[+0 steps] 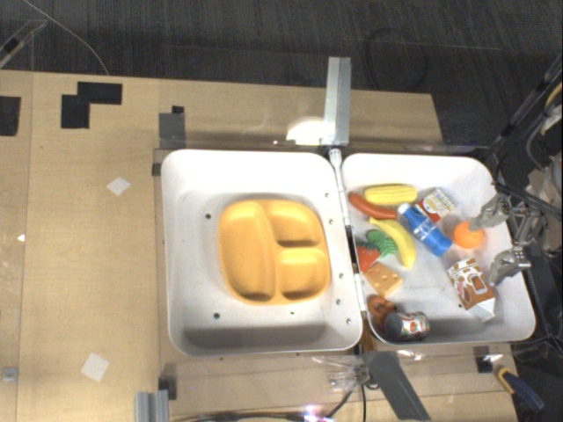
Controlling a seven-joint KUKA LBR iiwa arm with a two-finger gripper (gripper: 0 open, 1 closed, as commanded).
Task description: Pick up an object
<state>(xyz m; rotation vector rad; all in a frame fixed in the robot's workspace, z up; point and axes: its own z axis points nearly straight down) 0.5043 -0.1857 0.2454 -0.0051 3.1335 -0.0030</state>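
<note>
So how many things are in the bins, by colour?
Yellow: 3, tray, corn, banana
Red: 2, sausage, strawberry
Orange: 2, ball, cracker
Blue: 1, bottle
Brown and white: 1, carton
Dark: 1, can
Total: 10

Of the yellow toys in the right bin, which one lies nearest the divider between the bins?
The banana. It lies lower and further left than the corn cob, which rests near the bin's top edge.
</note>
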